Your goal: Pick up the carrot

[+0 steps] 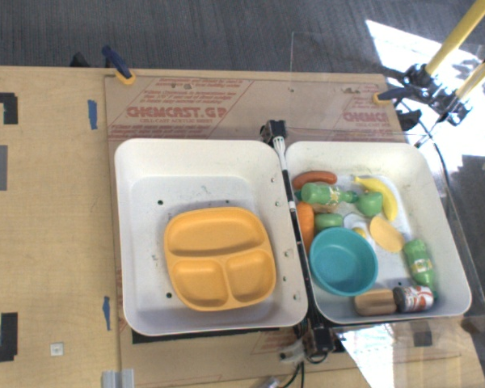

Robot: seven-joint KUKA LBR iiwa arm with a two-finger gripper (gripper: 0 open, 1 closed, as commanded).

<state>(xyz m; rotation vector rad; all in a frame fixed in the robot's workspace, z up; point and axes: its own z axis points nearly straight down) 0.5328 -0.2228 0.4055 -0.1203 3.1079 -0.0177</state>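
The carrot (305, 221) is a short orange piece lying lengthwise against the left wall of the right bin (436, 208). It sits just above and left of a teal bowl (342, 262), and its lower end is tucked behind the bowl's rim. A green vegetable (318, 193) lies right above it and another green piece (330, 221) touches its right side.
The right bin also holds a red sausage (315, 178), a banana (380, 192), a yellow slice (385, 234), a green bottle (418, 259) and a brown bottle (390, 300). An orange divided plate (220, 257) lies in the left bin (145, 168).
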